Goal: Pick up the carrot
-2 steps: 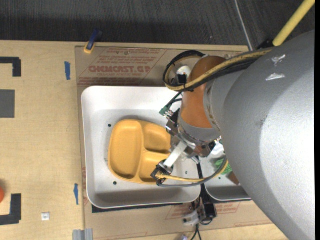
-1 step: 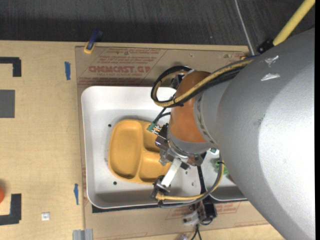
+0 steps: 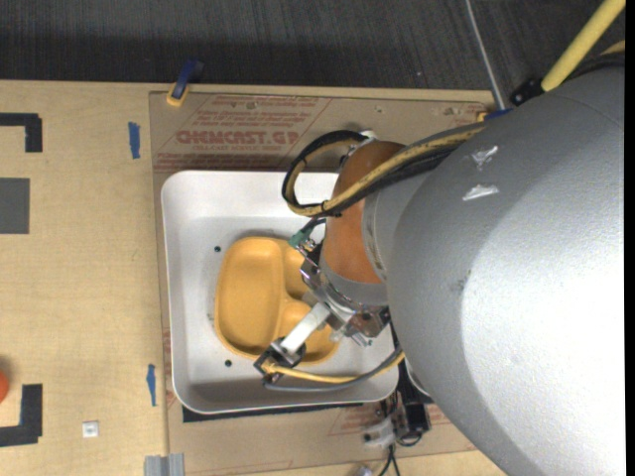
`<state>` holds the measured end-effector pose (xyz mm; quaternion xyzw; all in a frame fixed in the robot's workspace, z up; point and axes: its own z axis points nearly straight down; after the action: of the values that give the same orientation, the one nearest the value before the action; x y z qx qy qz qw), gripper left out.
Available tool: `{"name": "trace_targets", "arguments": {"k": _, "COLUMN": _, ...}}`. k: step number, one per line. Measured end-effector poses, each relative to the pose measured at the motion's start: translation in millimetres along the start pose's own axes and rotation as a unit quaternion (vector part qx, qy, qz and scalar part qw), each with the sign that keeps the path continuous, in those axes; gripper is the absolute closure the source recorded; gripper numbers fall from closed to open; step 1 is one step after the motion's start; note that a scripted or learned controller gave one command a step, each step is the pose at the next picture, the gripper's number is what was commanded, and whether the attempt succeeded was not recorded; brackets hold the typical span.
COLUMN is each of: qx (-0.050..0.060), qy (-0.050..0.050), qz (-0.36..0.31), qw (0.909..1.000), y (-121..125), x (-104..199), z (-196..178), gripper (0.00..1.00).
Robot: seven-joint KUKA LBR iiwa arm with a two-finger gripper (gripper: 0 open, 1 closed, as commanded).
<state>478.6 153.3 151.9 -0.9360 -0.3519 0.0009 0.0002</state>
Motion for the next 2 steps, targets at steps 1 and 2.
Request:
{"name": "trace_targets", "arguments": {"k": 1, "qx": -0.001, "qy": 0.000, "qz": -0.034, "qw": 0.9994, "y": -31.5, "x": 28.8, "z": 41.1, "gripper": 1.00}}
{"name": "trace_targets", "arguments": {"k": 2, "qx": 0.001, "qy": 0.013, "qz": 0.068, "qw": 0.9976, "y": 32.0, "x": -17.8, "z": 59.4, "gripper": 1.00}}
